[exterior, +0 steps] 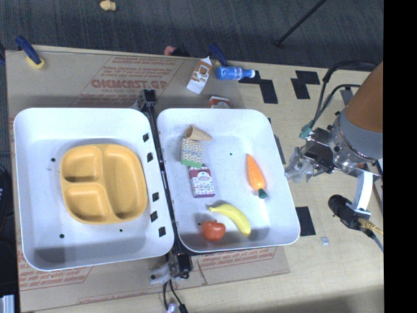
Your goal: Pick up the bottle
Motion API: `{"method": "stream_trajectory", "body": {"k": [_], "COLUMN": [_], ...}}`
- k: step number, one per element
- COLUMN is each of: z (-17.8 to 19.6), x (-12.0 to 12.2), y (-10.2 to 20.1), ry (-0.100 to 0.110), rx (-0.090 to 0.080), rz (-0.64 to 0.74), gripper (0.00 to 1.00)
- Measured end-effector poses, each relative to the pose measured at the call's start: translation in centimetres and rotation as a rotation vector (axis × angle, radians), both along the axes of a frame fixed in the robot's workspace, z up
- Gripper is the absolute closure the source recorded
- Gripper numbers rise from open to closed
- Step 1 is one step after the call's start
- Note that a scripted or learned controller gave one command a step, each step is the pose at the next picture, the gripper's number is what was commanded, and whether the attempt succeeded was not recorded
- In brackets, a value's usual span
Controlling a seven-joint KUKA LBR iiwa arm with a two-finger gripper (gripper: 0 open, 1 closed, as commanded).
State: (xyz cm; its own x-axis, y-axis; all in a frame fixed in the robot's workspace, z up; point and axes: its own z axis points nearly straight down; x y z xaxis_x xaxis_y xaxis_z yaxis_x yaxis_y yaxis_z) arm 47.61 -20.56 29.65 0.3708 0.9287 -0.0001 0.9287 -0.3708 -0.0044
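One bottle is in view, a small blue one lying on its side on the bench beyond the far rim of the right bin, just beside a small carton; it sits outside both bins. It looks like light, stiff plastic, smooth and round, so I judge it apt to roll or squirt out of a pinch; the safest hold is probably across the middle of the body, square to its long axis, not at the narrower cap end. The gripper hangs over the bench just right of the right bin, well apart from the bottle; whether it is released or clenched I cannot tell; nothing shows in its grasp.
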Motion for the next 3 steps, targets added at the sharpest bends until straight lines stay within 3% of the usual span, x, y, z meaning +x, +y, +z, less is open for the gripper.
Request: {"method": "stream_trajectory", "body": {"k": [1, 2, 3], "z": [-4.7, -6.6, -6.8], "x": [0.0, 0.0, 0.0], "y": [0.4, 0.4, 0.3], "ry": [0.002, 0.004, 0.0], "rx": [0.001, 0.001, -0.002], "rz": [-0.316, -0.39, -0.585], "gripper": [1.0, 1.0, 1.0]}}
